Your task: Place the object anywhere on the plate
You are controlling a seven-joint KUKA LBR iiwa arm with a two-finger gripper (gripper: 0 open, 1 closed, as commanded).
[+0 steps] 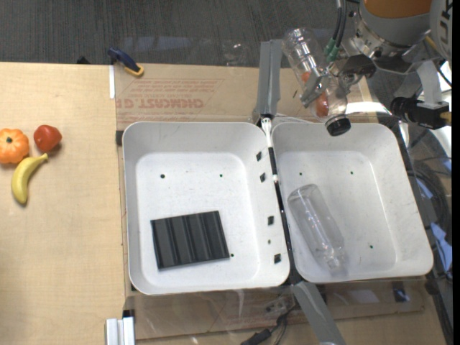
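Note:
A clear plastic bottle (316,225) lies on its side in the right bin (374,167), near that bin's front left. A black ridged plate (189,238) rests flat in the front part of the left bin (188,153). My gripper (317,85) hangs over the back left rim of the right bin, well behind the bottle and far from the plate. Its see-through fingers (300,49) stand spread apart, open, with nothing between them.
On the wooden bench to the left lie an orange (12,146), a red apple (47,138) and a banana (24,179). A blue and yellow clamp (126,61) sits behind the left bin. A divider with black clips (272,182) runs between the bins.

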